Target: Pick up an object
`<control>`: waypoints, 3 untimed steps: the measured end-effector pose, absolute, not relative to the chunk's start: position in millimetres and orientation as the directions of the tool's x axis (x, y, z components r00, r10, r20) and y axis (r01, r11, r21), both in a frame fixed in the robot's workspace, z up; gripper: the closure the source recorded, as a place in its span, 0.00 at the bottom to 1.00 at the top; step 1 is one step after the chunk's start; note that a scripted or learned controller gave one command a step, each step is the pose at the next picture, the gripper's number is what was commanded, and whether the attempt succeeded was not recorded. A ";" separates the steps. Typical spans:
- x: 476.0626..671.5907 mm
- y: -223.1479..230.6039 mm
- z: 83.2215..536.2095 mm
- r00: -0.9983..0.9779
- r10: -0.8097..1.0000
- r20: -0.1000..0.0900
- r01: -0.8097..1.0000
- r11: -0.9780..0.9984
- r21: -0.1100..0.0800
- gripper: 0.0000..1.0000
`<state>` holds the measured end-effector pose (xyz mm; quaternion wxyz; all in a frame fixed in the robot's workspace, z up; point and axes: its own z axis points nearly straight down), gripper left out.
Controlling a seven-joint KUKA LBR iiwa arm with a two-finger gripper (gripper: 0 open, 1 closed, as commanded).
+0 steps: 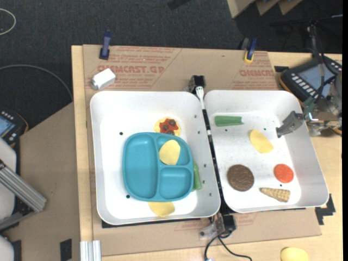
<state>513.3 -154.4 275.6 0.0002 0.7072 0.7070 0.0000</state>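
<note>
My gripper (284,128) reaches in from the right and hangs over the right bin's (304,200) far right part. Just to its left lies a yellow piece (261,141). A green strip (228,120) lies at the back of that bin. Toward the front are a brown round cookie (240,177), an orange-red disc (283,173) and a tan waffle cone (275,193). I see nothing held in the gripper.
The left bin (103,145) holds a teal divided plate (142,167) with a yellow piece (169,151) on it. A small pizza-like toy (167,125) lies behind the plate, another yellow piece (161,207) in front, a green piece (196,176) along its right side.
</note>
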 end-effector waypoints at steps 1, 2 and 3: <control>514.0 -154.4 286.4 -0.001 1.000 -0.001 1.000 0.001 0.003 1.00; 485.7 -68.3 392.2 -0.011 1.000 0.001 1.000 0.011 0.014 1.00; 479.7 -25.0 545.3 -0.007 1.000 0.001 1.000 0.007 0.023 1.00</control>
